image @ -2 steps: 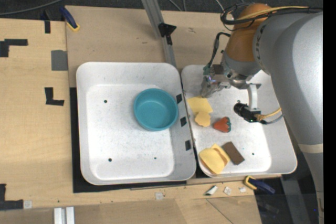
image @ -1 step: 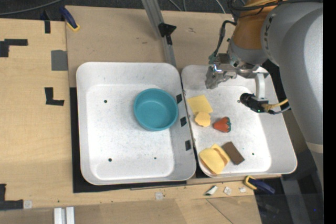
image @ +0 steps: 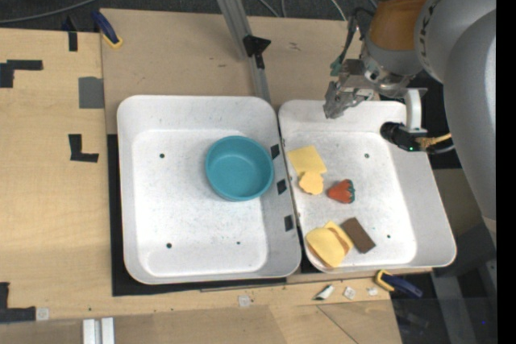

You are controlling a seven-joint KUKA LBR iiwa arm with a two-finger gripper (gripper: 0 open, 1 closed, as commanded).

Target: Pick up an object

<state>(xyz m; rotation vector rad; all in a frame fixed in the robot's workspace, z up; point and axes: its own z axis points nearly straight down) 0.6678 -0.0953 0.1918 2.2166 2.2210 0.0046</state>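
My gripper (image: pixel 337 105) hangs over the far rim of the right bin (image: pixel 419 197), well above its contents, and its fingers look close together with nothing between them. In that bin lie a yellow square piece (image: pixel 306 159), a small yellow round piece (image: pixel 311 184), a red strawberry-like toy (image: pixel 342 191), a brown block (image: pixel 357 234) and a larger yellow lump (image: pixel 326 245). A blue bowl (image: pixel 238 167) sits in the left bin (image: pixel 161 197).
A slanted metal post (image: pixel 234 12) rises behind the bins. Cables run across the dark back area. Blue-yellow clips lie at the bench's far left (image: pixel 107 27) and near front right (image: pixel 392 281). The grey arm (image: pixel 451 28) fills the upper right.
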